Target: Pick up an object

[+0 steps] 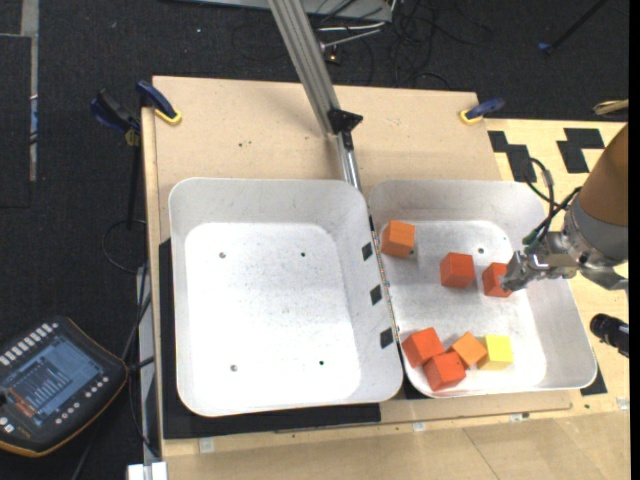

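The right bin (566,340) holds several small blocks. An orange cube (400,238) lies near its left wall, and a red cube (457,270) sits in the middle. A red block (493,281) rests by the right side, partly covered by my gripper (517,274), which is down at that block's right edge. Along the front lie two red cubes (422,345) (445,370), an orange cube (469,349) and a yellow cube (498,349), packed close together.
The left bin (182,218) stands beside the right one, sharing a divider edge (377,288). A slanted metal pole (310,63) comes down to the bins' back edge. Clamps (155,100) (482,110) hold the board corners. A teach pendant (50,383) lies at the lower left.
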Action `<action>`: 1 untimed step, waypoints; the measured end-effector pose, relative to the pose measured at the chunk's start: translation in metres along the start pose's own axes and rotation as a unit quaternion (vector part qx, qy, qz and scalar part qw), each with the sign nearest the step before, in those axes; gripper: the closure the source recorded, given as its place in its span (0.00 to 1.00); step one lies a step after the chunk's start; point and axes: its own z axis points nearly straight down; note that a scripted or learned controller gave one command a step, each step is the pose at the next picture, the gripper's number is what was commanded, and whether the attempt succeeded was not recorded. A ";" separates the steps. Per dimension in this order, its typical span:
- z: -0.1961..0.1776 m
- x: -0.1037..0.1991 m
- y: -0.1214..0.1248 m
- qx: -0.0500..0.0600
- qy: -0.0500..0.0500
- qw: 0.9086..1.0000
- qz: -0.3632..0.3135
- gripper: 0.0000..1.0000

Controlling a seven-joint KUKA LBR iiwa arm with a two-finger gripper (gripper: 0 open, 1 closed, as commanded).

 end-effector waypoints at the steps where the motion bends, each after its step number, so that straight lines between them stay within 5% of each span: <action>1: -0.057 0.008 -0.003 -0.001 0.000 1.000 -0.001 1.00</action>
